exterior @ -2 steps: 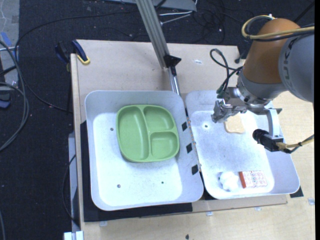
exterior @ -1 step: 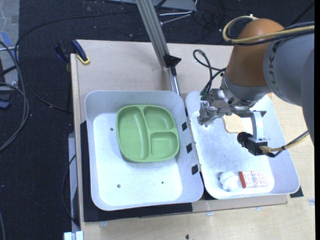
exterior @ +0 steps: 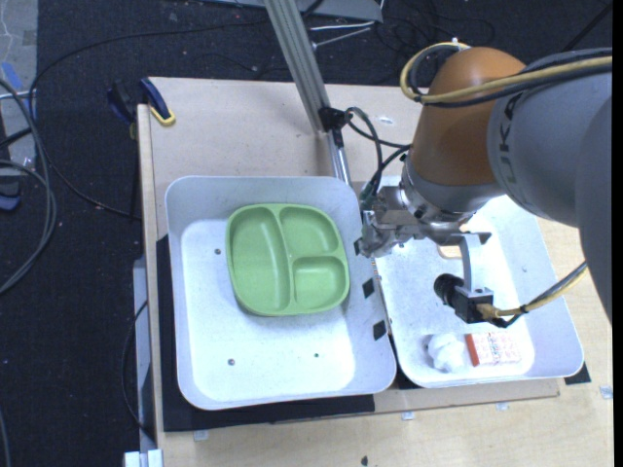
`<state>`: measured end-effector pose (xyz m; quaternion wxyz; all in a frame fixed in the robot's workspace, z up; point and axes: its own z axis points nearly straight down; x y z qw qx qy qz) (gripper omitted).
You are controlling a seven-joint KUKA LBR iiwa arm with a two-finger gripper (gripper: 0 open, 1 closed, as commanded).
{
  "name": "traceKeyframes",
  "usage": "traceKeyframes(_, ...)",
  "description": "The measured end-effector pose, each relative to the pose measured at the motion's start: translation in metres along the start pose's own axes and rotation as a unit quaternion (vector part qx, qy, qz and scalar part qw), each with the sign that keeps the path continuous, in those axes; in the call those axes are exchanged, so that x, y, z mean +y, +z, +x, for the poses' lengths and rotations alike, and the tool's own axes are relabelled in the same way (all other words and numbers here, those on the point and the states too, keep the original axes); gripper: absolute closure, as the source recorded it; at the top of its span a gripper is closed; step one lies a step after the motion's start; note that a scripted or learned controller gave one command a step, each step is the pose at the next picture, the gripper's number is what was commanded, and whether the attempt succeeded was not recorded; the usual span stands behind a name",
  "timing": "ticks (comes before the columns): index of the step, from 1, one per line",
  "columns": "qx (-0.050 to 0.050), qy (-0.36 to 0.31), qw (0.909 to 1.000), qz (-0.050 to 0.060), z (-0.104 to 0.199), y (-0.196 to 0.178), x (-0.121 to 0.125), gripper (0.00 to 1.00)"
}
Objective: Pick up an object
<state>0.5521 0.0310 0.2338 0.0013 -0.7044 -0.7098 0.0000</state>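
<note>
- A green divided plate (exterior: 288,259) is seen lying flat in the left bin (exterior: 263,353), towards that bin's far right part; one long compartment is on its left side and two smaller ones are on its right.
- A white crumpled wad (exterior: 446,351) is found in the right bin (exterior: 409,300), close to the near wall.
- A red and white box (exterior: 496,349) is laid just beside the wad, on its right, also near the front of the right bin; whether the two touch cannot be made out.
- The pincer (exterior: 368,241) is placed low over the seam where the two bins meet, just beside the right rim of the plate and well apart from the wad and the box.
- Nothing is seen gripped by the pincer; whether it is released or clenched cannot be told, as it is masked by the wrist above it.
- The arm (exterior: 545,134) is brought in from the right across the far half of the right bin, with its orange band (exterior: 467,76) uppermost.
- Both bins are carried side by side on the pale wooden desk (exterior: 234,129).
</note>
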Motion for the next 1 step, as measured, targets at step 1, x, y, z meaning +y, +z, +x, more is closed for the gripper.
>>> traceKeyframes(1, 0.000, -0.001, 1.0000, 0.000, 0.0553, -0.0077, -0.0173, 1.00)
